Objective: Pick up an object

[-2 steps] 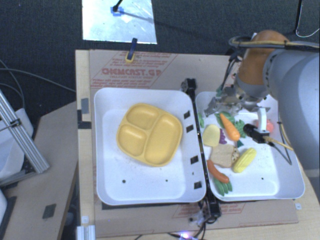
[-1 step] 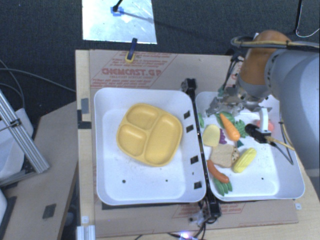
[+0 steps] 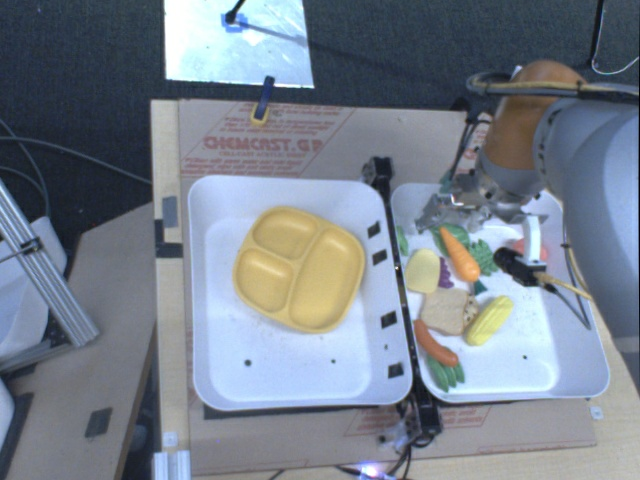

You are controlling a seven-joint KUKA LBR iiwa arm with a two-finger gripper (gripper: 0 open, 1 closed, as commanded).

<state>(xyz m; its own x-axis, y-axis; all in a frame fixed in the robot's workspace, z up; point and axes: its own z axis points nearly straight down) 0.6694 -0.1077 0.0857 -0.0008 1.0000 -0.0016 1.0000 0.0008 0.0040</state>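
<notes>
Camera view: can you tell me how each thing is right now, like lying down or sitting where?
Yellow plate: flat in the left bin, nothing on it.
Carrot: lying slanted in the right bin, just below the gripper.
Corn: lying down, beside the bread slice.
Sausage: lying near the right bin's front left.
Gripper: low over the right bin's back, nothing seen between its fingers.
</notes>
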